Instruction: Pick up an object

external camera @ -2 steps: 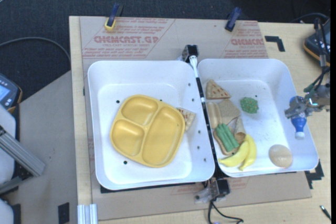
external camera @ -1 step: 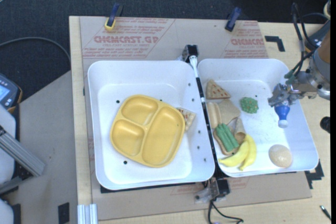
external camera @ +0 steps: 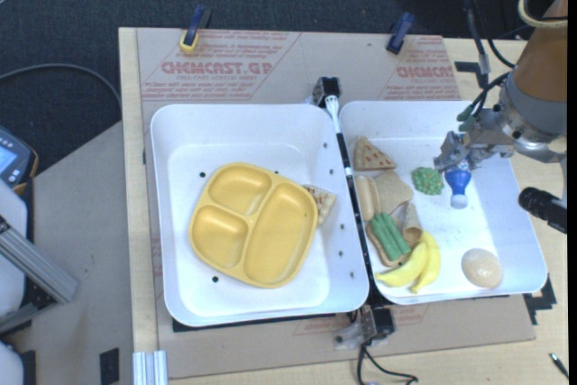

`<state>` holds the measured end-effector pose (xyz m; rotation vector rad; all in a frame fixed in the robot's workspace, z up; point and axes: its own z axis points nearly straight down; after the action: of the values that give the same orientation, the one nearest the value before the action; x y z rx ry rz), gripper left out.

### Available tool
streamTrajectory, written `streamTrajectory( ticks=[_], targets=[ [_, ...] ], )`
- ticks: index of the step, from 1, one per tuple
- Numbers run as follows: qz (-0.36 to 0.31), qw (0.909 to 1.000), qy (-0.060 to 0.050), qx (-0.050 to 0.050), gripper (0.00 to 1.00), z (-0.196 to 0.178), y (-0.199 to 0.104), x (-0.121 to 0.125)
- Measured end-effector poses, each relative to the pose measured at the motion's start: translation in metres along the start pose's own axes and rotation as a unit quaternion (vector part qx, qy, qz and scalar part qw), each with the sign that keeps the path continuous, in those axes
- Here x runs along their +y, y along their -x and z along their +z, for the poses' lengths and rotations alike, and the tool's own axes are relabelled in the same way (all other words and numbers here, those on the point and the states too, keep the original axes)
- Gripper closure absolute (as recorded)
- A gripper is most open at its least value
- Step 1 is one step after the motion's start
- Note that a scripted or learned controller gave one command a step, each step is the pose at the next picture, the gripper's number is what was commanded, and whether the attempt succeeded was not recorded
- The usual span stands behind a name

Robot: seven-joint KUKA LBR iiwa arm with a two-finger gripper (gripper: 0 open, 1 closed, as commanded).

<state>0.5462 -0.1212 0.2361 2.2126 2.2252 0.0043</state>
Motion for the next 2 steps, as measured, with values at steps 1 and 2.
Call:
streamTrajectory(
  ticks=[1, 2],
  targets=[
    [0.001, 1.0000, -0.003, 0.001, 1.00, 0.017, -0.042, 0.015],
    [0.002, 1.0000, -0.001, 0.000, 1.00, 0.007, -0.062, 0.017]
  ],
)
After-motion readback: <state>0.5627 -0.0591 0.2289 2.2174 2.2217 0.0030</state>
